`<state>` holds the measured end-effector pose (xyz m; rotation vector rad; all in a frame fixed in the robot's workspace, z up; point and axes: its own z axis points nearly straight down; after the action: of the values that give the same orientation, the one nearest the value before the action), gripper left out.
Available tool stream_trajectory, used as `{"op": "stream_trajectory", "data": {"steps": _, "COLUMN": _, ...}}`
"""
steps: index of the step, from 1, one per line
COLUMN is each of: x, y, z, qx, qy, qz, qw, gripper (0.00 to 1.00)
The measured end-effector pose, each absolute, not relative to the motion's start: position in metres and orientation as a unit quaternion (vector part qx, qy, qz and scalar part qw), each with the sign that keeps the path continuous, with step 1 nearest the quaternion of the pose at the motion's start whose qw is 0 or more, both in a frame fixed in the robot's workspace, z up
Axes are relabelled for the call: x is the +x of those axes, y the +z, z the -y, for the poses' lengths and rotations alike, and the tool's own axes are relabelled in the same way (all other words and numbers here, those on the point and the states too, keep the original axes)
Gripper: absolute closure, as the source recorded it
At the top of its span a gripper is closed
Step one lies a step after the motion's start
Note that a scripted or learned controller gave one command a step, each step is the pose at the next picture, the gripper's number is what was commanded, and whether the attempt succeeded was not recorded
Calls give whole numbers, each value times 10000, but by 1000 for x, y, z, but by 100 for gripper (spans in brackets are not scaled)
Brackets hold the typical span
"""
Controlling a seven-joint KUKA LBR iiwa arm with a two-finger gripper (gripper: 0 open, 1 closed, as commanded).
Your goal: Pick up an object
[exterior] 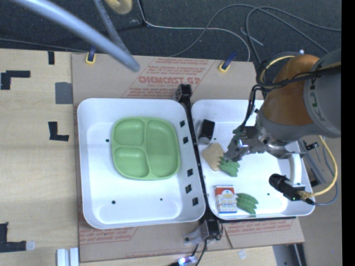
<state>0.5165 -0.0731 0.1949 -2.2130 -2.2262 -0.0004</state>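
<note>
My gripper hangs low in the right bin, on the end of the grey arm with the orange band. Its tip is right at the upper edge of a green leafy toy, which lies on the bin floor. A beige lump sits just left of that toy, touching it. A small black block lies further back, near the divider. A red-and-white box and a green pod rest side by side at the bin's front edge.
The left bin holds a green divided plate. A black divider with clips runs between the bins. A black fitting with a yellow cable sits at the right bin's front right. Cables trail behind the bench.
</note>
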Motion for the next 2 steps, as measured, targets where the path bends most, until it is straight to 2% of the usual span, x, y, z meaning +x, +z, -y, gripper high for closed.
{"op": "stream_trajectory", "data": {"steps": 2, "x": 557, "y": 198, "z": -16, "qx": -7047, "qy": 1, "qz": 7095, "qw": 11, "gripper": 100}}
